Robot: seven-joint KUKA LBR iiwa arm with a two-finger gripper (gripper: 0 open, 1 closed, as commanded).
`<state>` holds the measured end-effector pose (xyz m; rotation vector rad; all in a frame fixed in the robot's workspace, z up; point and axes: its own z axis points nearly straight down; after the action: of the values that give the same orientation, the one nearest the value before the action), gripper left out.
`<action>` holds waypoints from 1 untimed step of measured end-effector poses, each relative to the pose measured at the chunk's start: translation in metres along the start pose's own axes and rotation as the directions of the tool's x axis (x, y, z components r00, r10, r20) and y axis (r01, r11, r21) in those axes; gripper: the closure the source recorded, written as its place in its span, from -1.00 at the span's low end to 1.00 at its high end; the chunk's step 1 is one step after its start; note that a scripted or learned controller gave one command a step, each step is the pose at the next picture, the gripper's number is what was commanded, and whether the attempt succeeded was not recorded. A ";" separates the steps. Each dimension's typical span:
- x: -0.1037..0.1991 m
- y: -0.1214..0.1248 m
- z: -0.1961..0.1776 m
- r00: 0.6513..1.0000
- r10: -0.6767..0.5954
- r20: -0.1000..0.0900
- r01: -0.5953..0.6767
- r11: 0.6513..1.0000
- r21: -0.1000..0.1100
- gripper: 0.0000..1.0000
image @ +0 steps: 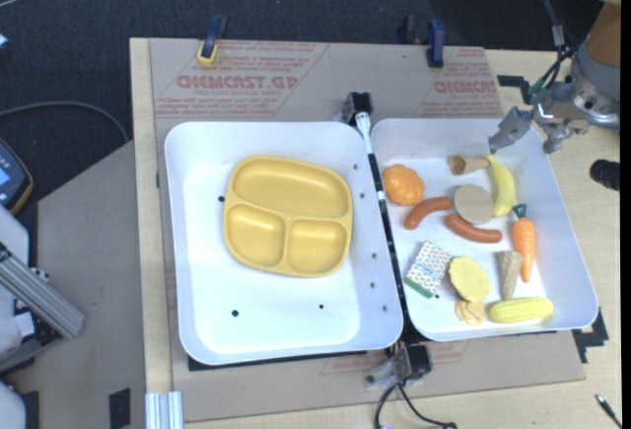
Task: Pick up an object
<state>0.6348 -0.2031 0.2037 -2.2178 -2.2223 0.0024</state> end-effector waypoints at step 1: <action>-0.009 0.001 0.048 1.000 0.002 -0.001 -0.002 1.000 0.002 -1.00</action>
<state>0.6353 -0.2120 0.1553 -2.2191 -2.2183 0.0041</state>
